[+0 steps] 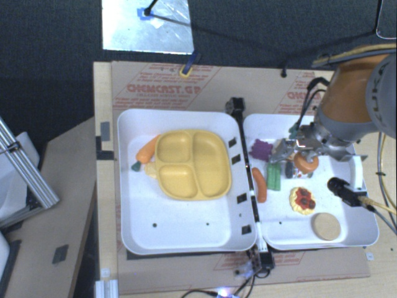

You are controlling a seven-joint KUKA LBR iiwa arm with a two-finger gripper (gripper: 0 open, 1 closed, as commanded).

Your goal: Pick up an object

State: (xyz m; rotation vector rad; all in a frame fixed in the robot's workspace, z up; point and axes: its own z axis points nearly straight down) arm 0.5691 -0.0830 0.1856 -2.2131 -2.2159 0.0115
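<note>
On the bench [74, 166], two bins: the left bin [133, 228] holds one plate [189, 164] and one carrot [146, 150], the right bin [360, 231] six toys under the hand [291, 149], grip unclear.

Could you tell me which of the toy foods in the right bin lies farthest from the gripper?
The round tan cookie, at the right bin's near corner; the pizza slice and green block lie closer to the gripper.

— What lies beyond the bins?

— A brown printed board [167, 85] covers the surface [68, 166] under them, and a yellow clip [186, 71] sits at its far edge.

— And farther back?

— A shiny metal sheet [147, 17] rests on the dark carpet [49, 48], with blue tape [143, 13] on it. Metal rails [22, 166] slant at the left edge.
</note>
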